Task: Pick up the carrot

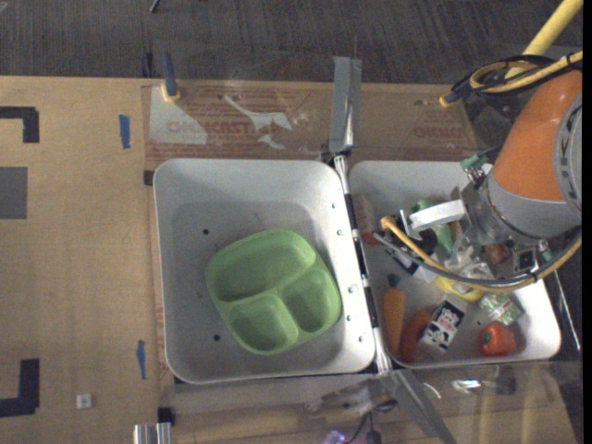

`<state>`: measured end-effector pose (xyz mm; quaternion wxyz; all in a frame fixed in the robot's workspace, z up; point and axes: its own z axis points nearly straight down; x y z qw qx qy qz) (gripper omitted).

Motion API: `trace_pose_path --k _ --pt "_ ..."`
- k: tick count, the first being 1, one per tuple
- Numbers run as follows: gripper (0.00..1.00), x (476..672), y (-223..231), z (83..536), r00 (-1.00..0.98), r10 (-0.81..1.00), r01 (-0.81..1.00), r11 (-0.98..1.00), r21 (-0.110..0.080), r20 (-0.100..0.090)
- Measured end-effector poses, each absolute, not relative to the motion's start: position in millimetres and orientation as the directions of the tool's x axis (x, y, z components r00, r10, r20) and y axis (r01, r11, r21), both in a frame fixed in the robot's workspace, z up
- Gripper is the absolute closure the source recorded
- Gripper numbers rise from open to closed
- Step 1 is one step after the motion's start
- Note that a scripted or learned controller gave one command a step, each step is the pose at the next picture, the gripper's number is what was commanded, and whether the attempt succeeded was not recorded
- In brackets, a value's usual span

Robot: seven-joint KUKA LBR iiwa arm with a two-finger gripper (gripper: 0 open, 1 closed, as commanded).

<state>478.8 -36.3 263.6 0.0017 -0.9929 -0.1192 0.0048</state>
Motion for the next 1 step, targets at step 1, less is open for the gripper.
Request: trace_pose_path --k 1 --pt "1.00 499.0 -22.9 264.6 0.961 0.277 0.277 -0.961 0.000 -0.002"
